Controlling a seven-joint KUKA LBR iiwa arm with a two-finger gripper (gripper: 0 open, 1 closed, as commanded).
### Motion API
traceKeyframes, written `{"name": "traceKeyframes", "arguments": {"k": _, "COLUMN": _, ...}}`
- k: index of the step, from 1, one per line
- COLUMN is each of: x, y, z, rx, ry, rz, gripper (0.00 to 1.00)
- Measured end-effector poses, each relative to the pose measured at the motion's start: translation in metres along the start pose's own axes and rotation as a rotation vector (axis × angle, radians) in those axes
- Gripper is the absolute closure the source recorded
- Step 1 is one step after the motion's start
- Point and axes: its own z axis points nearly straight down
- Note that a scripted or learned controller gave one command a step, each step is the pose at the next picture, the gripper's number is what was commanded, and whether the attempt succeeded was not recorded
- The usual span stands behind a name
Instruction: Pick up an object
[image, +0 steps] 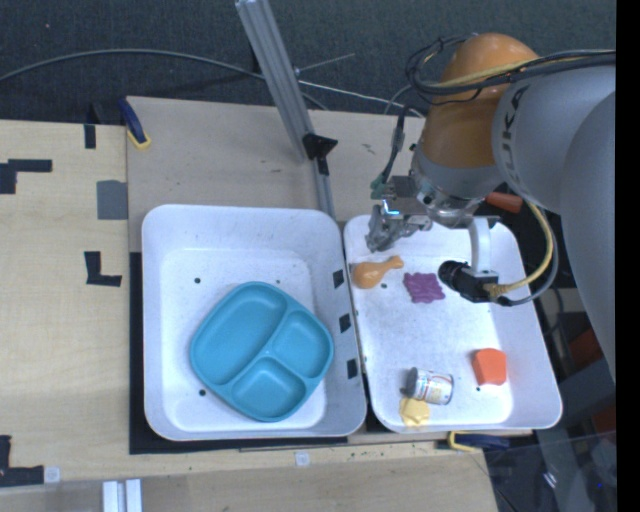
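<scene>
Two white bins sit side by side: the left bin (160, 300) holds one blue divided plate (262, 350); the right bin (530, 400) holds five small things. Taking the purple piece (424, 287) as landmark: one orange drumstick-shaped toy (375, 270) lies just left of it, one orange block (489, 366) down to its right, one small can (432, 385) below it, with one yellow piece (414, 410) touching the can, partly cut off by the bin rim. The gripper (384, 232) hangs above and left of the purple piece, just above the drumstick toy; nothing shows between its tips, and their spread is too blurred to judge.

End effector (381, 237) low, pointing down
</scene>
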Motion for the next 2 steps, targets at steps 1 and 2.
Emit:
{"name": "traceKeyframes", "arguments": {"k": 1, "x": 0.056, "y": -0.016, "z": -0.008, "rx": 0.0, "ry": 0.001, "rz": -0.002, "gripper": 1.0}}
{"name": "traceKeyframes", "arguments": {"k": 2, "x": 0.109, "y": -0.038, "z": 0.007, "rx": 0.001, "ry": -0.001, "rz": -0.001, "gripper": 1.0}}
